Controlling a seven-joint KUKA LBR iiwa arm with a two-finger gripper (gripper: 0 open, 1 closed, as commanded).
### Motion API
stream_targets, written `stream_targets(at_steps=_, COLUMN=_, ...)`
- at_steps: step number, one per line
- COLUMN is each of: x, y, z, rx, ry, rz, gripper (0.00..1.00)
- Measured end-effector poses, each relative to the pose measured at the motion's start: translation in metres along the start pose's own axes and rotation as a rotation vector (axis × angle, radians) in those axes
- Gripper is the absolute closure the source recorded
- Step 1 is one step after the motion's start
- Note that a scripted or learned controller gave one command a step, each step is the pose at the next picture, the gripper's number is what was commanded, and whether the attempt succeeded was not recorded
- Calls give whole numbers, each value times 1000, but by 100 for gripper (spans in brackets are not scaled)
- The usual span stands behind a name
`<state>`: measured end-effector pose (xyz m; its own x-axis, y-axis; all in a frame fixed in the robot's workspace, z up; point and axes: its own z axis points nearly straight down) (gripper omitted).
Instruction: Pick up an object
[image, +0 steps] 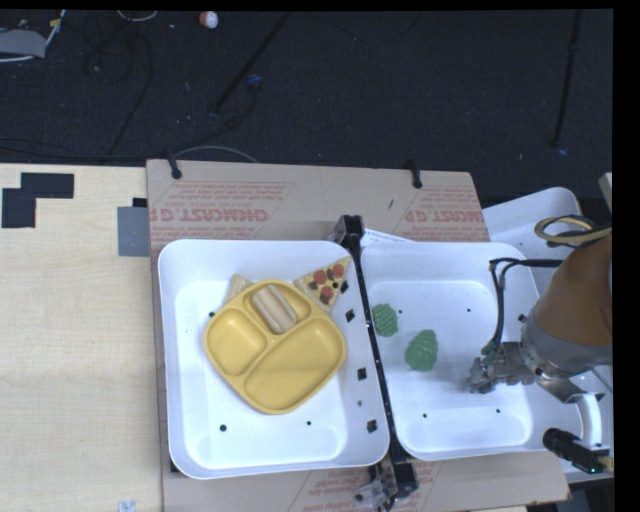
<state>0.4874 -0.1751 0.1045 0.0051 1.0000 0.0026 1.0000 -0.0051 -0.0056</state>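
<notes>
Two green lumpy objects lie in the right bin (450, 270): a smaller one (384, 320) near the divider and a larger one (422, 350) to its right. My gripper (481, 381) is low in the right bin, to the right of the larger green object and apart from it. Nothing shows between its fingers. The left bin (185, 400) bears a yellow divided tray (278, 357) with a tan oblong piece (275, 306) in its upper compartment. A toy pizza slice (328, 281) lies at the tray's upper right.
The arm's grey wrist and orange band (580, 300) fill the right bin's right side. A black divider (366, 340) runs between the bins. Cardboard lies under both bins, with a wooden bench top to the left.
</notes>
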Motion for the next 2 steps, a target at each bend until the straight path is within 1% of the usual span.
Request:
stream_targets(at_steps=1, x=-5, y=9, z=-50, rx=-8, ry=-3, rz=-7, gripper=100)
stream_targets(at_steps=2, x=-11, y=19, z=-103, rx=-8, ry=-4, rz=-7, gripper=100)
